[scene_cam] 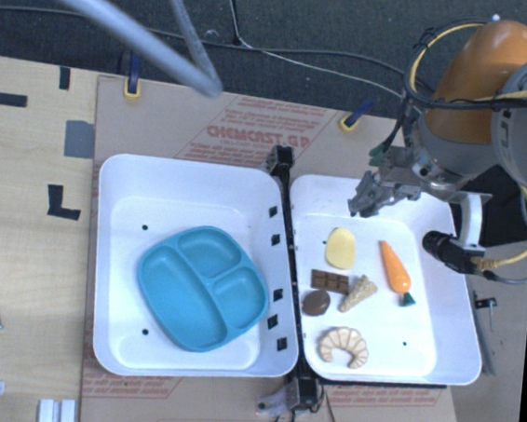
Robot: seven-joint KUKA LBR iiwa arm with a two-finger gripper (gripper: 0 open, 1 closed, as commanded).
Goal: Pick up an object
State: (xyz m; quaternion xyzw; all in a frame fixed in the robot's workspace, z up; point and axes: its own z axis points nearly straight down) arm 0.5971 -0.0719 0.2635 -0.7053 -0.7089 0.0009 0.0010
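Gripper (369, 201) over right bin (445, 356) w/ potato (340, 247), carrot (394, 268), chocolate (329, 281), croissant (344, 345); blue tray (201, 286) in left bin (116, 237).

Bench (18, 226) with two white bins (113, 264)

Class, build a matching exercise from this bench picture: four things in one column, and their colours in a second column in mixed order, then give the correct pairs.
Things:
1. divided plate
2. carrot
3. croissant
4. chocolate bar

Colours:
A. dark brown
B. orange
C. light blue
D. pale tan

Pairs: 1-C, 2-B, 3-D, 4-A.

The divided plate lies in the left bin; the other three lie in the right bin.
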